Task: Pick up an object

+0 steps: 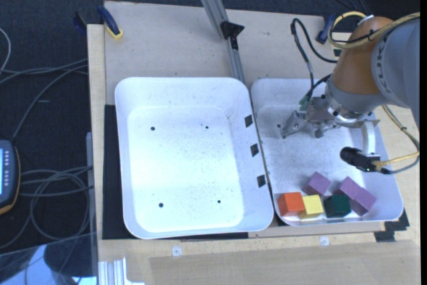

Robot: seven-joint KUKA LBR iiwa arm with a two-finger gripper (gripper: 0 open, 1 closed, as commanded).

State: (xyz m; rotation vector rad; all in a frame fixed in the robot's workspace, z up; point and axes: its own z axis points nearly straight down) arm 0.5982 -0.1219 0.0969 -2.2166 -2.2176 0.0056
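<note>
the metal gripper is seen with jaws spread and empty over the speckled right bin, well apart from blocky orange, yellow, green and purple cubes.

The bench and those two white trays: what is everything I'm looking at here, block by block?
Left bin: one, white, on the bench's left half.
Right bin: one, white, beside it.
Purple blocks: two, right bin, near corner.
Orange block: one, right bin's near edge.
Yellow block: one, beside the orange.
Green block: one, dark, beside the yellow.
Pole: one, grey, slanting over the bench.
Arm: one, grey and orange, over the right bin.
</note>
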